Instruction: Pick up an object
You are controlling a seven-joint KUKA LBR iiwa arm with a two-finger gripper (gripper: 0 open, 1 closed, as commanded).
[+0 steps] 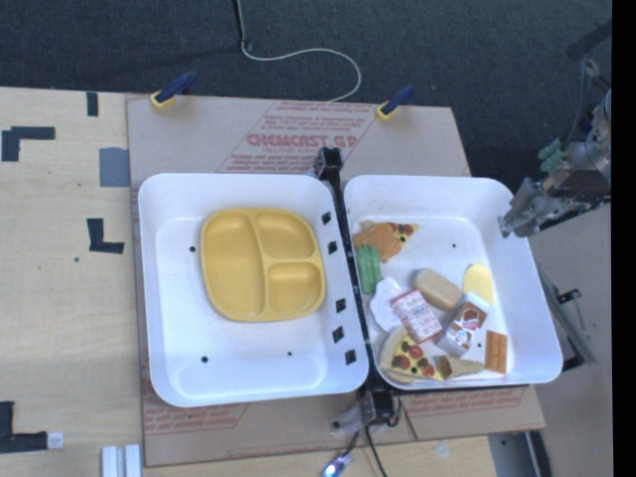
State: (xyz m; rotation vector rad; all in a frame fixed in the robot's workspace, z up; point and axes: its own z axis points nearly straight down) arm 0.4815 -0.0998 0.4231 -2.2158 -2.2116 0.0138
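Now the gripper (519, 219) hangs over the right rim of the right bin (537, 296); its state I cannot tell. Toys lie left and nearer, the closest being the yellow piece (479, 283).

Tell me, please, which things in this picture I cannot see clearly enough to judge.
- Gripper, camera view: small and blurred at the right bin's rim, its state unreadable.
- Small packet: print too small to read.
- Pizza slice: partly covered by the packet and neighbouring toys.
- Green piece: pressed against the divider, its shape unclear.
- Yellow plate: plain, but any marking is too fine.
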